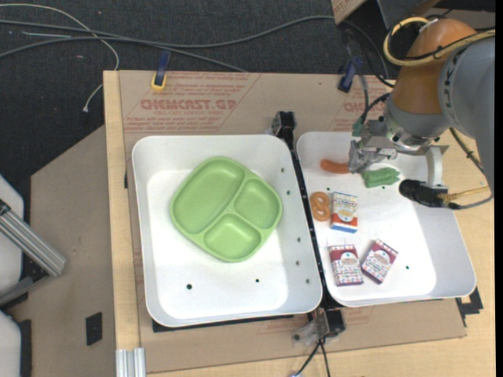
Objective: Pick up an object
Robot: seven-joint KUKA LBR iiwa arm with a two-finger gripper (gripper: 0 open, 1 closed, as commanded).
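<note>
White bins sit side by side on our brown cardboard-covered bench. In the left bin [157, 289] we see a green plate [226, 208] with three compartments, lying flat near the middle. In the right bin [440, 273] the objects are spread out: an orange carrot [333, 166] at the far left corner, a green block [381, 177] just right of it, a pretzel [320, 205] by the left wall, a small carton [344, 211] touching the pretzel's right side, and two red packets [343, 264] [378, 261] side by side near the front. Our gripper [366, 157] hangs over the far part of the right bin, between the carrot and the green block, close above both. We cannot tell whether it is released or clenched, and we see nothing held in it.
</note>
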